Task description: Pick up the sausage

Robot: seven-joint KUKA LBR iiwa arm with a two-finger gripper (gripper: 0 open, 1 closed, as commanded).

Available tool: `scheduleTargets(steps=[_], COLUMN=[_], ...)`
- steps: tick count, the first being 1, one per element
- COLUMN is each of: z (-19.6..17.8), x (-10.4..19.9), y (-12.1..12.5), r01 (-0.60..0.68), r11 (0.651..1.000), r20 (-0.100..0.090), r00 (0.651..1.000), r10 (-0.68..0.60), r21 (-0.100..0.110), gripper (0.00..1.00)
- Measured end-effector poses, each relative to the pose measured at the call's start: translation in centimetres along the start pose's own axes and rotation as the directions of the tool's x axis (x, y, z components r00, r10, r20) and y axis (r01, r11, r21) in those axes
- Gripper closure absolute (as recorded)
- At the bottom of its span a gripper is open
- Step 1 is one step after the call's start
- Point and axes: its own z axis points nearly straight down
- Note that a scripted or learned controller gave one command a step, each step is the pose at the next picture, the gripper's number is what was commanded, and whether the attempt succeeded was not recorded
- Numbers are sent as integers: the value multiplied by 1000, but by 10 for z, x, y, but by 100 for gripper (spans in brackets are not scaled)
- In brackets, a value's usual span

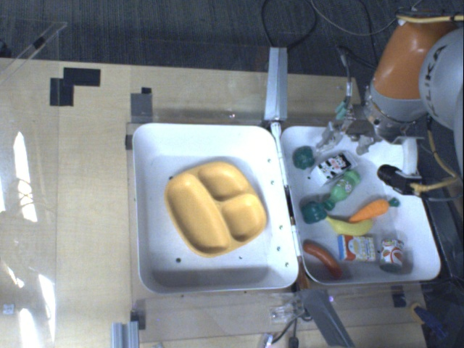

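A grey KUKA arm with an orange band hangs its gripper (pixel 346 138) over the far end of the right bin (pixel 433 261), its thin metal fingers (pixel 332 133) spread apart and grasping nothing, while the sausage (pixel 321 256), a smooth, glossy reddish-brown cylinder, lies untouched in that bin's near left corner beside the wall, well apart from the tool. The task looks to be at its opening reach: the next move calls for the arm to travel down the length of the bin, over the clutter, and drop the fingers astride the sausage's rounded body close to the wall. Between them lie two teal round pieces (pixel 302 156), a green bottle (pixel 341 186), an orange carrot (pixel 370 210), a yellow banana (pixel 349 225), a small printed carton (pixel 356 248) and a squat can (pixel 392 254). The left bin (pixel 145 194) holds a large, soft-looking loaf-shaped yellow lump (pixel 215 206)
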Motion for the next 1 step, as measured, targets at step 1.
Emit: scheduleTargets(steps=[1], z=[89], x=[-34], y=[-61], r01=[195], r11=[981], r20=[0], r00=[981], r10=[-195], r21=[-1], gripper=[0])
